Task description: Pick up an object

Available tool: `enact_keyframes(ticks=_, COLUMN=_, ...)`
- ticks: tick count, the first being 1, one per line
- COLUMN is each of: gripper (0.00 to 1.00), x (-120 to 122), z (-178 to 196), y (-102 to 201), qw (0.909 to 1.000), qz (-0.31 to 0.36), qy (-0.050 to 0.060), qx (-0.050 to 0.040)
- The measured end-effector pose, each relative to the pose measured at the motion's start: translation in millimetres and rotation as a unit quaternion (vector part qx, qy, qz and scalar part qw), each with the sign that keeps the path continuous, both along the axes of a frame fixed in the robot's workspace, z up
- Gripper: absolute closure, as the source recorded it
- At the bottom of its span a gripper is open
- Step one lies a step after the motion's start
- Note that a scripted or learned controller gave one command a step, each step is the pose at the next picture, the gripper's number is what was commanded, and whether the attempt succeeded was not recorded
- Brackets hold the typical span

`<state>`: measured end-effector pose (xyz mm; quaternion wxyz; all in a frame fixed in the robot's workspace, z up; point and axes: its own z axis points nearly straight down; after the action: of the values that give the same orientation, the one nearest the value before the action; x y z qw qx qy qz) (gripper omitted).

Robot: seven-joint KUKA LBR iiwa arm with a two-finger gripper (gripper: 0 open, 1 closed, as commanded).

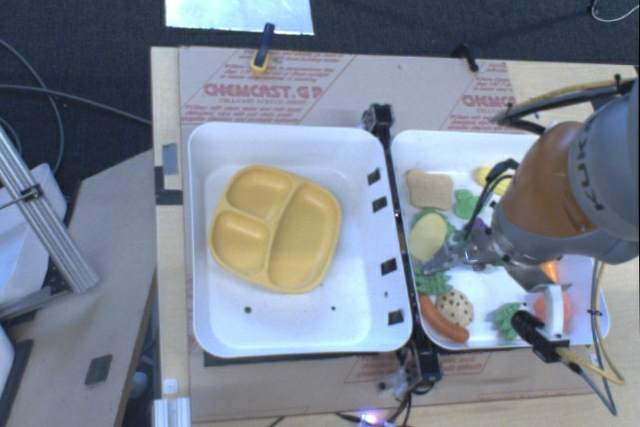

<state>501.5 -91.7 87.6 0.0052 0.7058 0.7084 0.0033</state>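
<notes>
My gripper (441, 261) is low in the right bin (470, 143), reaching left from the grey arm with its orange band (545, 195). Its tip lies just below a yellow-green toy fruit (427, 234) and above a green leafy piece (431, 282). A tan toy bread slice (430, 187) rests at the bin's back left. At the bin's front are a speckled brown piece (455, 302) and an orange sausage-shaped toy (443, 319). I see nothing clearly held in the gripper.
The left bin (215, 315) holds a yellow divided plate (276, 227). More toys lie in the right bin: a green piece (465, 204), a yellow piece (487, 177), a green broccoli-like toy (507, 318) and a red-and-white item (553, 306). The arm covers the bin's right half.
</notes>
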Motion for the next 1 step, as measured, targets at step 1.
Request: enact_keyframes(ticks=1, gripper=0.0, x=-11.1, z=0.3, y=5.1, qw=1.0, qz=-0.003, qy=-0.002, qx=-0.0025)
